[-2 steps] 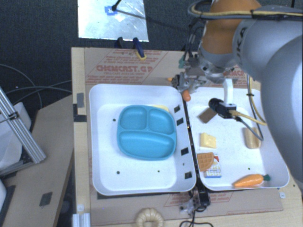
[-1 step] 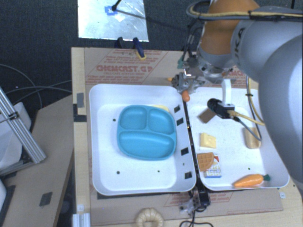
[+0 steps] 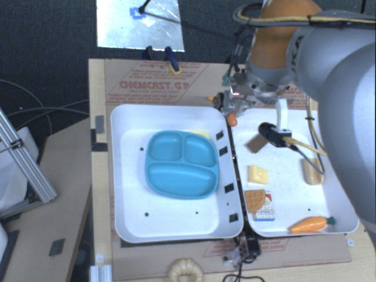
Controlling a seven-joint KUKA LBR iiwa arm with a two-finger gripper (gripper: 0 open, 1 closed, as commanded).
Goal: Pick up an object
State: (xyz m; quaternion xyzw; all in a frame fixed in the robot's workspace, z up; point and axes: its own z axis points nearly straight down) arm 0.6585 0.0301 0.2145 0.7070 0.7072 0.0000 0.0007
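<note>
Over the right white bin's (image 3: 338,213) far rim, claw (image 3: 234,107) of unclear spread, just above a small glossy orange piece (image 3: 232,121).

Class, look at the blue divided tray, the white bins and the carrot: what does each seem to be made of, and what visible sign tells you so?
Blue divided tray: likely moulded plastic, smooth, even colour, rounded compartments, faint sheen.
White bins: probably thin formed plastic, matte white, rounded corners and raised rims.
Carrot: apparently a toy, plastic or rubber; uniform orange with a small green tip. The picture leaves it open.

Cardboard-topped bench (image 3: 153,78) with two white bins side by side, left bin (image 3: 126,157), right bin (image 3: 335,207).
</note>
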